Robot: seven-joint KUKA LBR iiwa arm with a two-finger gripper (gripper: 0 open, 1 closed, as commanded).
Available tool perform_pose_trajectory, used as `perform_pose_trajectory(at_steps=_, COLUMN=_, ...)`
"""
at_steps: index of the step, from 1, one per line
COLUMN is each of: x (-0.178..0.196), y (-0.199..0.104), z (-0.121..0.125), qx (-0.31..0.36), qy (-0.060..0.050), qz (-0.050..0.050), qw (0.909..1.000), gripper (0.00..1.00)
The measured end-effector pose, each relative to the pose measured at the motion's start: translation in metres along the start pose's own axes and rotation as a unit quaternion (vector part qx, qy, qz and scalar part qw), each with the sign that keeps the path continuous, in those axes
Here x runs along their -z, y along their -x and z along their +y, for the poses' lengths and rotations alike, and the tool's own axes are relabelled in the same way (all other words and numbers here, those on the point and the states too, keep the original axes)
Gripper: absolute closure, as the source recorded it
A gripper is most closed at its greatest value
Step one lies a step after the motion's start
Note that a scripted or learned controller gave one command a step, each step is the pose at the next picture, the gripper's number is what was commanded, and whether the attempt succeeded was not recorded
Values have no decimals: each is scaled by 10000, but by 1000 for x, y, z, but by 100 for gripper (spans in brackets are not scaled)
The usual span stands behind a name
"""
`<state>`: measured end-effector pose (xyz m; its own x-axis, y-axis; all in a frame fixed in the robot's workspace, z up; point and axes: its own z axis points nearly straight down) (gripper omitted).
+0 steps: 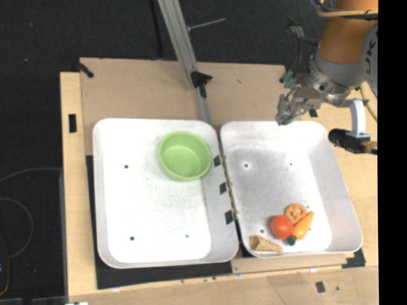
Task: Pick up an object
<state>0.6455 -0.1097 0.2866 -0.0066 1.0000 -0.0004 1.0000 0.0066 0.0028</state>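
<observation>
Camera view — gripper (284,117) above right bin's (318,138) far rim, finger state indeterminable; tomato (281,226), carrot (303,224) unpicked — grasp outstanding.

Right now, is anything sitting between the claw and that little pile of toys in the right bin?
Nothing visible. The claw hangs over the right bin's far edge, and bare white floor lies between it and the toys in the near corner.

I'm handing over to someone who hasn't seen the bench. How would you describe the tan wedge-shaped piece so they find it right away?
Look in the right-hand shallow white bin, at its near edge. A small cluster lies there; the tan wedge-shaped piece is its leftmost and lowest item. Unlike the round red-orange toy and the orange carrot-shaped toy beside it, it is pale and flat.
</observation>
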Motion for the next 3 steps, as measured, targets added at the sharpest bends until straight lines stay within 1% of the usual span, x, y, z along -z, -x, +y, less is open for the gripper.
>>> perform_pose_trajectory(at_steps=1, x=-1, y=-51, z=13, qx=-1, qy=3, qz=1, qw=10000, gripper=100)
perform_pose_trajectory(at_steps=2, x=-9, y=-92, z=10, qx=-23, qy=-13, qz=-3, qw=10000, gripper=100)
perform_pose_trajectory(at_steps=3, x=-33, y=-140, z=21, qx=-7, qy=-26, qz=-2, qw=10000, gripper=100)
